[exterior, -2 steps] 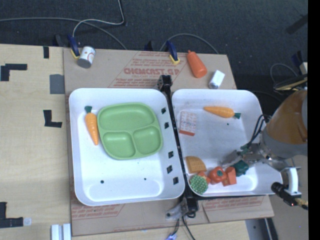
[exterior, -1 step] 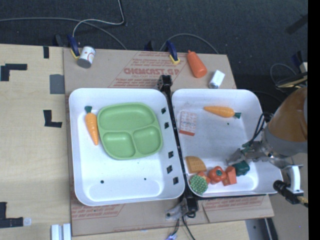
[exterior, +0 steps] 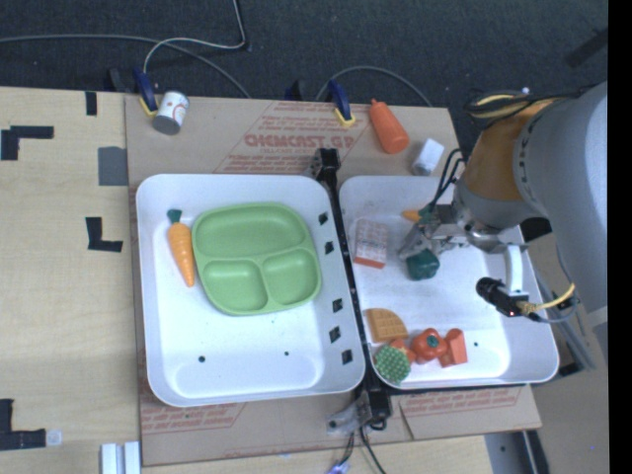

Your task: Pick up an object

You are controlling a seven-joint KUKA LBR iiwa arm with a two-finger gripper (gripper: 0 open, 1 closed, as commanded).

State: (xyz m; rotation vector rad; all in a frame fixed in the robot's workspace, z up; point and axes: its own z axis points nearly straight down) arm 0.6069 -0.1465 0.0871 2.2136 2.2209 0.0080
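My gripper (exterior: pixel 423 244) hangs over the middle of the right bin (exterior: pixel 494 368), reaching in from the right. Directly beneath its tips sits a small dark green object (exterior: pixel 424 265). A pink-and-white packet (exterior: pixel 370 242) lies to its left. A small orange piece (exterior: pixel 411 215) lies just behind the gripper. Along the bin's front are a tan waffle-like piece (exterior: pixel 384 323), a green round toy (exterior: pixel 393 364) and a red-orange toy (exterior: pixel 437 347).
The left bin (exterior: pixel 168 363) holds a green divided plate (exterior: pixel 257 258) and a toy carrot (exterior: pixel 181 248). Behind the bins, on the cardboard, lie an orange bottle (exterior: pixel 389 127), a white cube (exterior: pixel 429 155) and a small can (exterior: pixel 171 111). A black divider (exterior: pixel 341 255) separates the bins.
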